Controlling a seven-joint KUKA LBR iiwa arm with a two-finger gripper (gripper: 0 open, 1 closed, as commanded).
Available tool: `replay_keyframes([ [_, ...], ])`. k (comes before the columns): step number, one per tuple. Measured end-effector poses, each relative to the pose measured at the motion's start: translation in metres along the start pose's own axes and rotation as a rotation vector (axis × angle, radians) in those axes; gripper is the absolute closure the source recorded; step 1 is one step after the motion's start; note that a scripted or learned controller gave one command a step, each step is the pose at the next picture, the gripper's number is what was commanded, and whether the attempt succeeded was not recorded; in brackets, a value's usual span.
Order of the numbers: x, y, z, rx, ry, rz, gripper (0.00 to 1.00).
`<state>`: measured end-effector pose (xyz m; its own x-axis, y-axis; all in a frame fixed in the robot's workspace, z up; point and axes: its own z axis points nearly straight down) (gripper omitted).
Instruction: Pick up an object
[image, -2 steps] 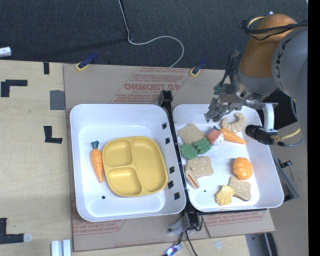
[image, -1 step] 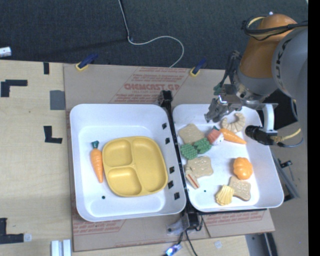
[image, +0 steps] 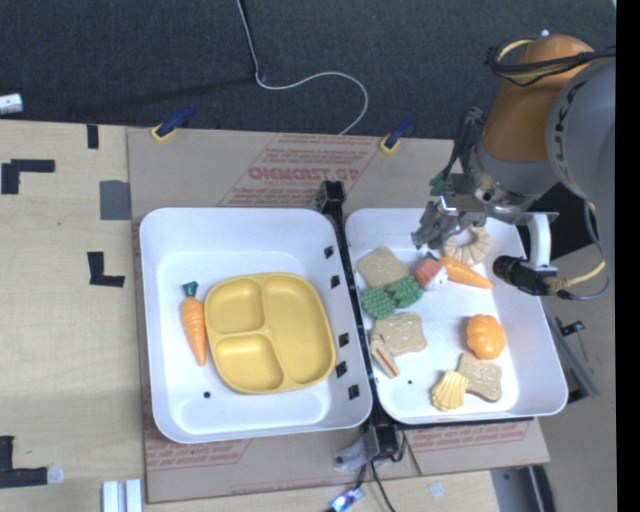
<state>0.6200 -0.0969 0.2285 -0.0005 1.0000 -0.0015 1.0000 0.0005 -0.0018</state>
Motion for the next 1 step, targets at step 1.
replay_keyframes([
  [1,-0.0019,0.0109,0.0004,-0.001,0.000,-0.001,1.00],
])
